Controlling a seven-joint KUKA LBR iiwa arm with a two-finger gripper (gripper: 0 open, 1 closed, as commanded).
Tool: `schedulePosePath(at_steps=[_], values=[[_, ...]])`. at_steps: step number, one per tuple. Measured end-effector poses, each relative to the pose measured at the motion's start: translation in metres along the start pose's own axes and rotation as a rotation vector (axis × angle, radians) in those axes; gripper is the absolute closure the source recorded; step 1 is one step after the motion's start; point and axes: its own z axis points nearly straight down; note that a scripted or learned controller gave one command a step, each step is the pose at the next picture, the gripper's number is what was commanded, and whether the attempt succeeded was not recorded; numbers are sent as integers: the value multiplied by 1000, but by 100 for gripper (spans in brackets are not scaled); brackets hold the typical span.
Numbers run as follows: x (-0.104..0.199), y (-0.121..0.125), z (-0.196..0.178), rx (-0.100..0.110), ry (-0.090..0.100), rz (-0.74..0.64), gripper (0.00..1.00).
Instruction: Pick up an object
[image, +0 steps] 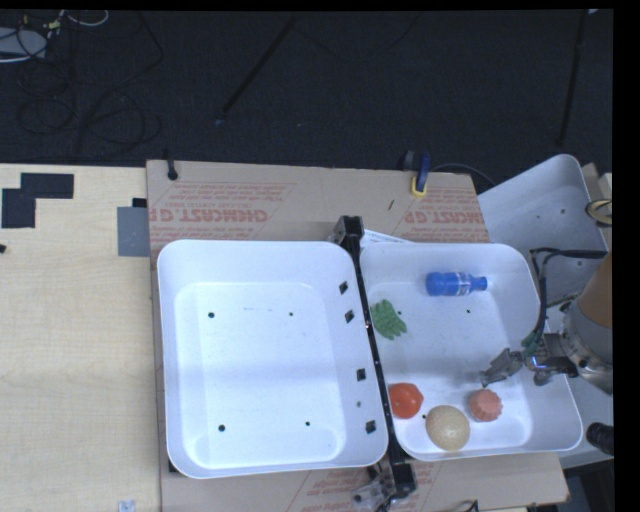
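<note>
Bottle on its side in right bin, cap pointing right, fingers state unclear, above pink ball.

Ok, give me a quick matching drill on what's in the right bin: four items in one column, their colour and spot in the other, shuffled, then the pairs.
Things:
1. bottle
2. leafy piece
3. pale round ball
4. red-orange ball

Descriptions:
A. green, beside the divider between the bins
B. cream-yellow, at the near edge of the right bin
C. blue, lying on its side toward the far wall
D. red-orange, near the divider at the near end

Pairs: 1-C, 2-A, 3-B, 4-D
</note>
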Motion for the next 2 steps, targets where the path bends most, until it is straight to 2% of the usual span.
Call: schedulePosePath(at_steps=[2], values=[[0,0,0,0,0,0,0]])
